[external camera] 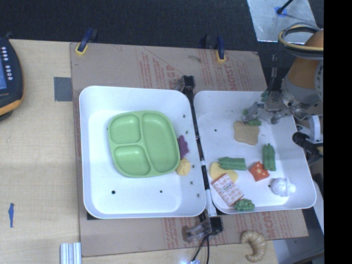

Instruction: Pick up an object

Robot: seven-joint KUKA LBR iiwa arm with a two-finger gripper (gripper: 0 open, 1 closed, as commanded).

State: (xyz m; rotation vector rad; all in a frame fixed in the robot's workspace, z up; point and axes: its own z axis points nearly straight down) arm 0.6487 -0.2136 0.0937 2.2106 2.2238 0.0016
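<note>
camera view: the landmark here is the right bin [286,199], the white tray on the arm's side of the bench. the gripper [263,111] hangs over that bin's far part, just above a tan bread slice [246,132], with a small green piece [252,121] right under its tips; whether it is clenched or released cannot be told at this size, and nothing can be seen grasped in it. nearer the bin's middle lie a green pod [232,163] and an upright green piece [268,157], with a red block [259,171] between and below them. toward the bin's near edge sit a yellow piece [221,172], a red-and-white packet [227,191], a green sprig [244,204] and a white ball [280,187]. left of this bin, the left bin [99,191] bears a green divided plate [143,143], a purple bit [182,146] and a yellow lump [183,167]. a croissant [254,243] lies outside, just past the right bin's near edge.
</note>
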